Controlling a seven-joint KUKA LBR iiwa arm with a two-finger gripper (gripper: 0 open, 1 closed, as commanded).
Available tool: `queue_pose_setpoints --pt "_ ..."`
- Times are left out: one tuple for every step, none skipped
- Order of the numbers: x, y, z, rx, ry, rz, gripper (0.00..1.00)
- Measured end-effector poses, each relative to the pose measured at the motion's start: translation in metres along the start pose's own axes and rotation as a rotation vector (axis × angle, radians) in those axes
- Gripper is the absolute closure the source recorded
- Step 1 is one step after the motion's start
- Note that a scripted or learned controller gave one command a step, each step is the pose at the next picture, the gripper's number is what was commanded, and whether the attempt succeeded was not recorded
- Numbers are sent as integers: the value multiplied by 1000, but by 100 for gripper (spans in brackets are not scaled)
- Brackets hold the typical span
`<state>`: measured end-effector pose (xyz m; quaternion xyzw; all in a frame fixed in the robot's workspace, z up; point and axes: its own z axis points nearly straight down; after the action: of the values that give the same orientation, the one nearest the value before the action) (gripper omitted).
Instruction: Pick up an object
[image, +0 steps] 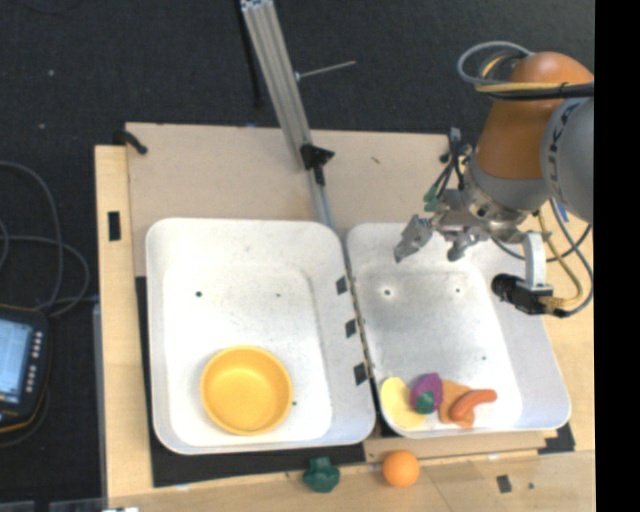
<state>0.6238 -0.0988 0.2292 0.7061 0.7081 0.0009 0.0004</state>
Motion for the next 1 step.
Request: queue_pose_setpoints --pt "0 0 0 0 0 0 0"
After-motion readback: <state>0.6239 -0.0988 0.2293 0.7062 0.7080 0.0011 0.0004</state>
